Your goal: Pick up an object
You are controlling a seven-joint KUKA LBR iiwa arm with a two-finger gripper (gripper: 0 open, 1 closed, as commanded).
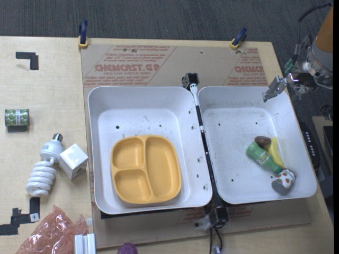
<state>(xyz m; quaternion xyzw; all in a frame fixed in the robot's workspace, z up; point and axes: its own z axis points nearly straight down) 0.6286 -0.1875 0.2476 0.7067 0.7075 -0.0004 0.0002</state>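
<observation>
The hand, seemingly bare, hovers over the right bin's far corner.

Bins: smooth white plastic, speckled. Divided plate: matt yellow plastic. Bench board: brown printed cardboard. Spiral bulb: glossy white glass. Bag: crinkled pink plastic.

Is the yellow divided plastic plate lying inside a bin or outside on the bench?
Inside. The yellow divided plastic plate lies flat on the floor of the left shallow white bin, within its walls.
</observation>
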